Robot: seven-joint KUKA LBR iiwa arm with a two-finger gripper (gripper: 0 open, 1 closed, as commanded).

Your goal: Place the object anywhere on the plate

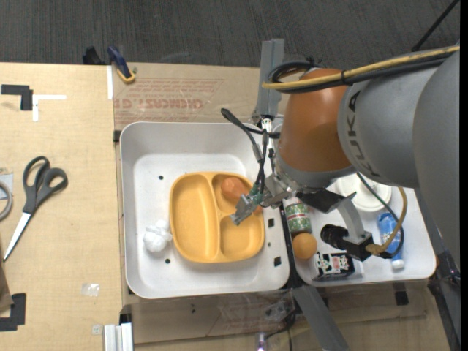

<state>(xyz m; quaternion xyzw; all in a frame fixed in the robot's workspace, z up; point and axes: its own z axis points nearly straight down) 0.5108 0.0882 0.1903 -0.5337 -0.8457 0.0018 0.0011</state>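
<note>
A yellow divided plate (196, 225) lies in the left white bin (139, 174). A small orange-pink object (232, 187) rests in the plate's upper right compartment. My gripper (246, 208) hangs over the plate's right side, just below and to the right of that object. The orange wrist band and the grey arm above it hide much of the gripper. I see nothing clearly held in it.
A white crumpled lump (156, 236) lies in the left bin beside the plate's lower left edge. The right bin (417, 269) holds a green-labelled bottle (297, 215), an orange ball (304, 246), a small printed box (335, 265) and a blue and white item (387, 232). Scissors (33, 189) lie on the bench at left.
</note>
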